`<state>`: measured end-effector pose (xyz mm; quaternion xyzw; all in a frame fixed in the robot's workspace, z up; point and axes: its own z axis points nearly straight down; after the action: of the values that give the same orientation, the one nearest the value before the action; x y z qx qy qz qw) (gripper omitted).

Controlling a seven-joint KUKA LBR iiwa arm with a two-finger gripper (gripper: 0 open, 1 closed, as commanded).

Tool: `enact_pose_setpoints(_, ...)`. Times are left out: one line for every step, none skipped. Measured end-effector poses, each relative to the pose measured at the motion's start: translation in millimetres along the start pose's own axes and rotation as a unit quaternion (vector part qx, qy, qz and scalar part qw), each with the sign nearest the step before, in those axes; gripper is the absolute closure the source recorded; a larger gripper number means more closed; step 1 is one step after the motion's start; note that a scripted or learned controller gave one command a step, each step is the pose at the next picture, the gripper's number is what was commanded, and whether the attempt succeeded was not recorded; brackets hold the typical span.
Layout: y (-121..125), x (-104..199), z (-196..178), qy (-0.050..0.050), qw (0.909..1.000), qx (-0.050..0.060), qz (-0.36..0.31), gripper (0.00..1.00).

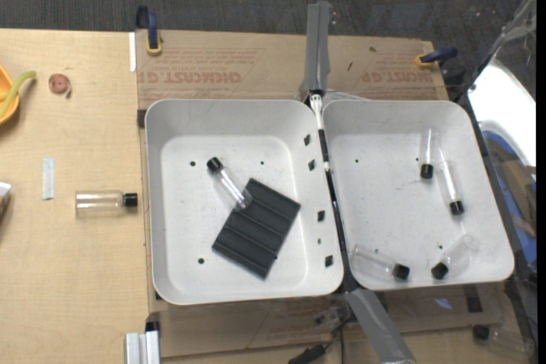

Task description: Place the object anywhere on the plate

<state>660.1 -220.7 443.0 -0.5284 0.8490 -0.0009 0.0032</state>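
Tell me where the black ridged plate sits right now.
The black ridged plate lies in the left bin, toward its lower middle, with a clear vial resting against its upper left edge.

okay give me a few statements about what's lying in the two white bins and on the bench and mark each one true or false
1. A black ridged plate lies in the left bin. True.
2. A clear vial in the left bin rests partly on the plate. True.
3. The right bin holds just one vial. False: it holds several, with black caps, along its right side and near edge.
4. A vial lies on the wooden bench left of the bins. True.
5. The plate stands upright against the bin wall. False: it lies flat on the bin floor, turned at an angle.
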Motion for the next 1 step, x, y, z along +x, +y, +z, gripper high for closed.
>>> enact_pose_setpoints(0.0,0.2,0.3,0.000,0.9879,0.000,-0.155,0.00)
